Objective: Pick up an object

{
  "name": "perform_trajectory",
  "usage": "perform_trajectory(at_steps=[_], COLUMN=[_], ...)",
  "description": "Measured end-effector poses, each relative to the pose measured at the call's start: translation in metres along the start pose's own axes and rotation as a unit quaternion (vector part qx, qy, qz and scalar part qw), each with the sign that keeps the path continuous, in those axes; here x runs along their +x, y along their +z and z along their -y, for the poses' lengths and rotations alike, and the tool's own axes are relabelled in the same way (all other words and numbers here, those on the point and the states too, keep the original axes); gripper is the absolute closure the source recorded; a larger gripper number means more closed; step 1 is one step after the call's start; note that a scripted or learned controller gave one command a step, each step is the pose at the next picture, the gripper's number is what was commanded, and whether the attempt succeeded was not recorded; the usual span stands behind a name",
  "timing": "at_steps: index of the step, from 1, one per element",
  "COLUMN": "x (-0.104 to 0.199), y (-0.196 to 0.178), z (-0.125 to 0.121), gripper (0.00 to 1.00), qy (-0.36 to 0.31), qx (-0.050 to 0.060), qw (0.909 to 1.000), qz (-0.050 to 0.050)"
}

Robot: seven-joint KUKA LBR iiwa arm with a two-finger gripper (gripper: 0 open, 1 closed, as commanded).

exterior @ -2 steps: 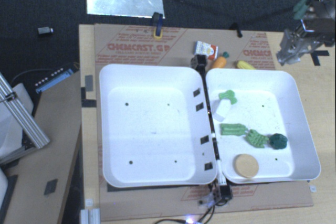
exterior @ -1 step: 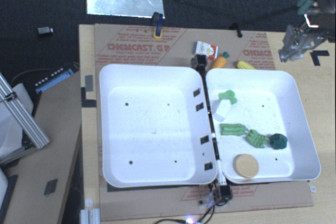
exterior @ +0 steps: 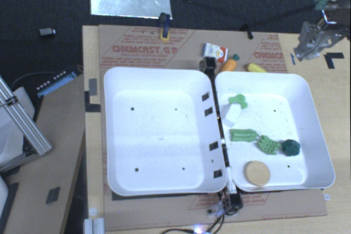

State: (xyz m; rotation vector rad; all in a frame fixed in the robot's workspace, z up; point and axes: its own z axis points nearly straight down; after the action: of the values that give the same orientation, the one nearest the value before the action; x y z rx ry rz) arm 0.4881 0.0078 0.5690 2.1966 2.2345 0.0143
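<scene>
My gripper (exterior: pixel 310 47) hung beyond the right bin's (exterior: pixel 312 98) far right corner, over the desk (exterior: pixel 181 41); how it stood I could not tell. In that bin lay a tan disc (exterior: pixel 257 172), green pieces (exterior: pixel 243 135), a dark green ball (exterior: pixel 290 147) and a white piece (exterior: pixel 232 114).
</scene>
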Motion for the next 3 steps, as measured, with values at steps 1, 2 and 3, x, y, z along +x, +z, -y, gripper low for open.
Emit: perform_trajectory(at_steps=[1, 2, 3], x=[0.0, -0.001, -0.001], y=[-0.011, -0.023, -0.034], z=[-0.001, -0.001, -0.001], gripper=[1.0, 1.0, 1.0], qy=[-0.002, -0.004, -0.006], qx=[-0.001, -0.003, -0.004], qw=[1.0, 1.0, 1.0], qz=[0.0, 0.0, 0.0])
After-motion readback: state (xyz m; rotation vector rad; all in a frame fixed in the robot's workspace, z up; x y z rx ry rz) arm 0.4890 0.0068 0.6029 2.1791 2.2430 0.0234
